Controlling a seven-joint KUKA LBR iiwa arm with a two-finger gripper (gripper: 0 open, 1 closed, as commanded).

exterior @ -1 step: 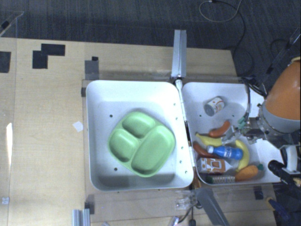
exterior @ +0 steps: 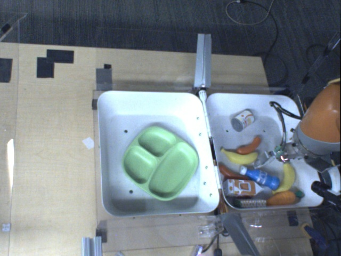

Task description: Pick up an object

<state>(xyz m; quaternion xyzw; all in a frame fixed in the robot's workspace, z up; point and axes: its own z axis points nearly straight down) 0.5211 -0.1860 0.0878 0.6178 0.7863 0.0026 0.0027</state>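
While the arm's orange-banded wrist hangs over the right bin [exterior: 277, 97], the jaws [exterior: 281, 154] sit low among the clutter, and whether they stand wide or narrow cannot be told from above. Nothing is visibly held. The pick looks best aimed at something free-standing: the small tin can [exterior: 242, 120] lies apart near the bin's far side, while the yellow banana [exterior: 239, 157], blue bottle [exterior: 261, 177], orange carrot [exterior: 282, 198] and printed carton [exterior: 240, 187] crowd together, smooth and rounded, likely to slip or roll. In the left bin [exterior: 114, 116] rests a matte green divided plate [exterior: 160, 161] of moulded plastic.
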